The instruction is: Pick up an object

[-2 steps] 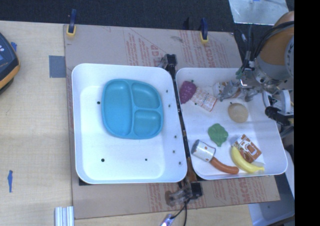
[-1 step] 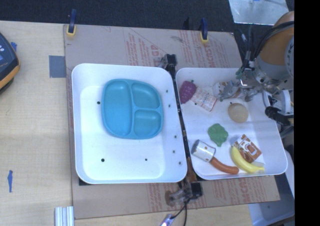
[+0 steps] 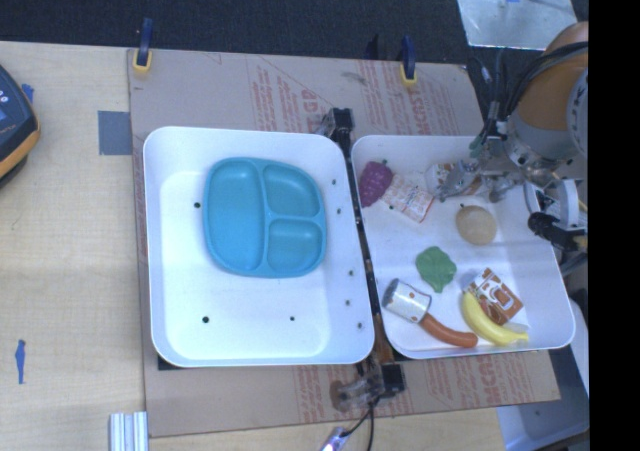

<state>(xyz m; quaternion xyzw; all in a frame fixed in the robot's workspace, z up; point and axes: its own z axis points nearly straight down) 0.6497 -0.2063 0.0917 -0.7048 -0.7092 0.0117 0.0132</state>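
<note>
The right bin point(image 3: 560, 269) holds several small objects. A purple grape bunch point(image 3: 375, 182) lies at its far left, with a white and pink packet point(image 3: 410, 200) beside it. A beige ball point(image 3: 477, 225) sits mid-bin and a green lump point(image 3: 435, 267) below it. Along the near side are a silver can point(image 3: 405, 300), an orange carrot point(image 3: 447, 332), a banana point(image 3: 490, 324) and a brown packet point(image 3: 496, 295). My gripper point(image 3: 463, 182) hangs low over the bin's far part, just above the beige ball and right of the white packet. Nothing shows held in it.
The left bin point(image 3: 180, 319) carries a blue divided plate point(image 3: 265, 216). Both bins rest on cardboard point(image 3: 250, 89) clamped to a wooden bench. A dark device point(image 3: 12, 124) sits at the bench's left edge. The arm's wrist point(image 3: 555, 109) stands over the right bin's far right corner.
</note>
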